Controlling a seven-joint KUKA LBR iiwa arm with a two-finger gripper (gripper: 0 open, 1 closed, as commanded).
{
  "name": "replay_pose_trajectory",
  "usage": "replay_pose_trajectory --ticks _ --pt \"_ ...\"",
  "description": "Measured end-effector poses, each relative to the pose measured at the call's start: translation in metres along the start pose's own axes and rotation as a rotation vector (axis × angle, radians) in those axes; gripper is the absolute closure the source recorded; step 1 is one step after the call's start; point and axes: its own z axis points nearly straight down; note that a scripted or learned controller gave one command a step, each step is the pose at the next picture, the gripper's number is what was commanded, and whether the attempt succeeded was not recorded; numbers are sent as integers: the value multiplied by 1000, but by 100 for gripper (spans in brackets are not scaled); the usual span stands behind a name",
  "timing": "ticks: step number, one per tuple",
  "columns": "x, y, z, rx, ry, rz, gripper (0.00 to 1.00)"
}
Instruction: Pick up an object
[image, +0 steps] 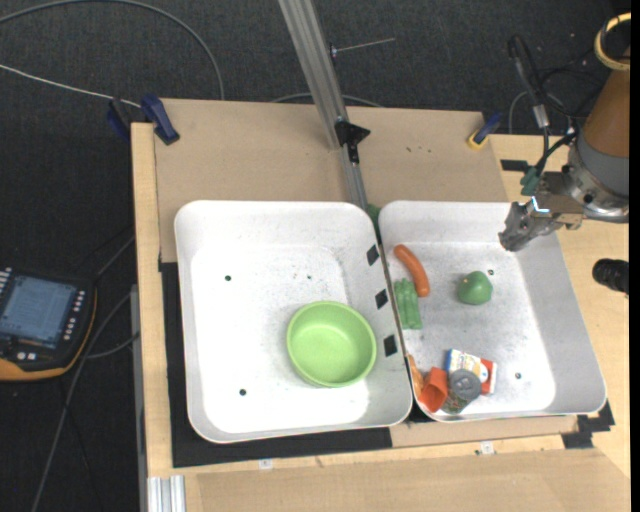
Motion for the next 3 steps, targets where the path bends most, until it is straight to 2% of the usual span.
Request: replay_pose_trajectory --ticks 1,3 --pt "0 0 -24 4 1 0 100" --pt "90 -18 -16 5 2 -4 100"
